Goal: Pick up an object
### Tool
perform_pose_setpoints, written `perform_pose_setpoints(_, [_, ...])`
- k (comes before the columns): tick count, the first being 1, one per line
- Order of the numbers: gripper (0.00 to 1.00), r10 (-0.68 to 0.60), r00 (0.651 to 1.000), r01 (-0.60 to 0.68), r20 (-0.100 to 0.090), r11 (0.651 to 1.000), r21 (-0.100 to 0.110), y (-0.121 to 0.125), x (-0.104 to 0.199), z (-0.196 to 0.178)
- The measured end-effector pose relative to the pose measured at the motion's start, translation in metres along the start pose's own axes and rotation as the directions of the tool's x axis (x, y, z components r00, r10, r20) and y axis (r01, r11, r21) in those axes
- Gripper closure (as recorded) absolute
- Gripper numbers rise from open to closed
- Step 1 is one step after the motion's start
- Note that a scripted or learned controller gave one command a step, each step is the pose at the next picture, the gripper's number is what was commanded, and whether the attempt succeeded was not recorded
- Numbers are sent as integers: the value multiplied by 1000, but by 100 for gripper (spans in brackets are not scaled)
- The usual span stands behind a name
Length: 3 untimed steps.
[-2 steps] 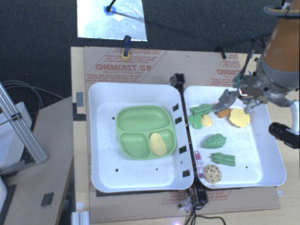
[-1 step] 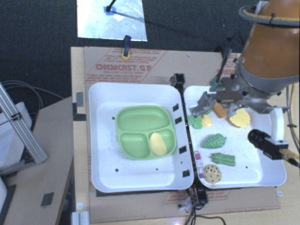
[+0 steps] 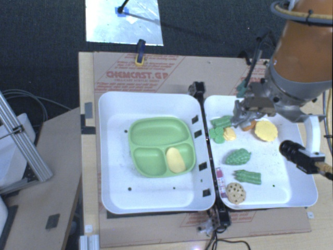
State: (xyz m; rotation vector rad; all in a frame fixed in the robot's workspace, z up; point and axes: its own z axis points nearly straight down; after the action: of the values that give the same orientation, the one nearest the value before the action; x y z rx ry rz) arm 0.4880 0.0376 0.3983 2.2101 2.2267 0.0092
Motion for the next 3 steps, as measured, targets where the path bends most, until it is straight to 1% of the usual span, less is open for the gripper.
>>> perform_pose_setpoints(1, [100, -5, 1000, 5, 1, 1000, 19, -2, 97, 126])
perform_pose_setpoints(2, [100, 14, 1000, -14, 5, 1000, 16, -4, 26, 219])
perform_pose_setpoints(3, [0, 7, 1000, -7, 0, 1000, 7, -3, 31, 214])
